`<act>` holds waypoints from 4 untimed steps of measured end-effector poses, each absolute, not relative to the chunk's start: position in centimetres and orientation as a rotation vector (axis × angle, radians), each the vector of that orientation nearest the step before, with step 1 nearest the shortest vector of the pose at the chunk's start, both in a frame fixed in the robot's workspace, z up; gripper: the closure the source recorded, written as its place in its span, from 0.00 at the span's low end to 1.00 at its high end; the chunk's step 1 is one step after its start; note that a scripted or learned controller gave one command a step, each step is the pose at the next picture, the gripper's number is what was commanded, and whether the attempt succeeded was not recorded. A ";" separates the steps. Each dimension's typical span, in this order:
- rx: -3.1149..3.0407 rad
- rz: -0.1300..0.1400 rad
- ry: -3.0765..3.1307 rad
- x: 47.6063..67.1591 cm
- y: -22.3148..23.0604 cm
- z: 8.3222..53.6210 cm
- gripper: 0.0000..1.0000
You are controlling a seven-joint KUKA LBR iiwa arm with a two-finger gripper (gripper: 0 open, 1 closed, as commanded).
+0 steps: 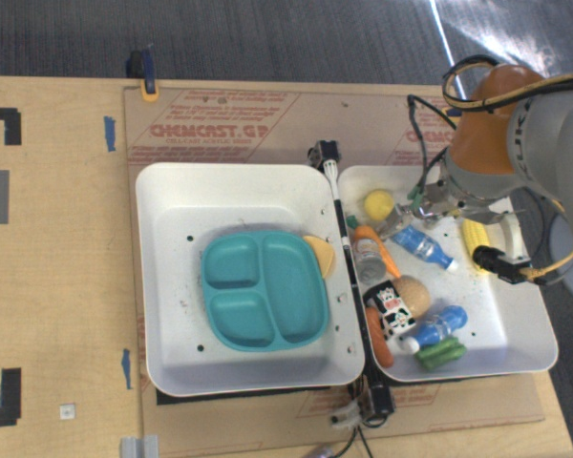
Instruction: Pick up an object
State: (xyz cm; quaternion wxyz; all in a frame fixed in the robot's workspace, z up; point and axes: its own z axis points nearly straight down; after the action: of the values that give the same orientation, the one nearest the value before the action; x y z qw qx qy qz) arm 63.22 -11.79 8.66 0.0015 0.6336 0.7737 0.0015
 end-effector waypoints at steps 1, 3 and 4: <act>1.742 0.002 2.607 59.1 -15.1 8.7 0.00; 1.722 0.003 2.616 57.3 -10.1 8.8 0.00; 1.836 0.000 2.551 48.0 -4.4 18.5 0.00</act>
State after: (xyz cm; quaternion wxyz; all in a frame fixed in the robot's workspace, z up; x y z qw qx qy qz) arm 47.95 -4.38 18.47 -0.0007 0.5842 0.8116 0.0001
